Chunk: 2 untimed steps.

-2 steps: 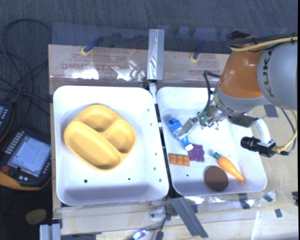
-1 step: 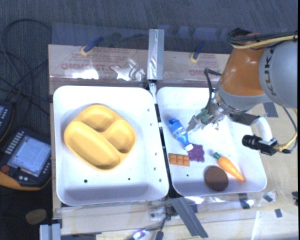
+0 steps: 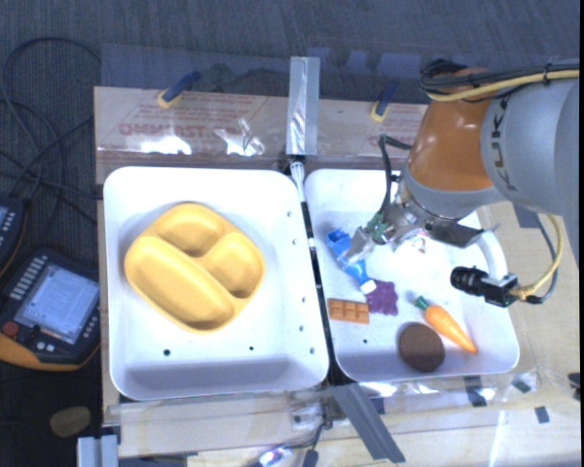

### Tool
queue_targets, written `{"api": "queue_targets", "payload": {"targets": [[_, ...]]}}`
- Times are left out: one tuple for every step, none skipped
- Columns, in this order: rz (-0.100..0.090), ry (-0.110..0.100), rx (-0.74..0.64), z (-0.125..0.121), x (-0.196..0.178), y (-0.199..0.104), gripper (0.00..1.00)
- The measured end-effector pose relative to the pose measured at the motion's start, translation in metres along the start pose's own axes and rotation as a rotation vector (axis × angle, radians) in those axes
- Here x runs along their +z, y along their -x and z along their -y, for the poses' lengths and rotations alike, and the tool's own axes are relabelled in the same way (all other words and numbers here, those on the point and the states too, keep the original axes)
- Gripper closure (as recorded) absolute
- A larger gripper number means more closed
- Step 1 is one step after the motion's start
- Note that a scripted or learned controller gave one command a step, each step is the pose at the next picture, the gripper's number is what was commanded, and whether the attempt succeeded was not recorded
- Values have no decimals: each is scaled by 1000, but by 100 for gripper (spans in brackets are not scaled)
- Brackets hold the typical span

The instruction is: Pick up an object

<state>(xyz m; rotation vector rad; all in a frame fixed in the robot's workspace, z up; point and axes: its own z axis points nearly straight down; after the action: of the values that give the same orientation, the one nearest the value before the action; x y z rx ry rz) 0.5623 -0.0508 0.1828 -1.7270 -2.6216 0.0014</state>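
My gripper hangs low over the upper left part of the right bin, under the orange-banded wrist. Its tip sits right at a blue and white object lying near the bin's left wall. Below that lie a purple toy, a brown waffle-like block, an orange carrot and a dark brown round object. In the left bin rests a big yellow bun-shaped object.
A metal divider strip runs up from between the two bins. A black cable plug hangs over the right bin's right side. Handheld controllers lie off the bench at left.
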Motion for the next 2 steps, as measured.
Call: {"api": "queue_targets", "payload": {"targets": [[3,-1,105,19,-77,-14,100],[3,-1,105,19,-77,-14,0]]}}
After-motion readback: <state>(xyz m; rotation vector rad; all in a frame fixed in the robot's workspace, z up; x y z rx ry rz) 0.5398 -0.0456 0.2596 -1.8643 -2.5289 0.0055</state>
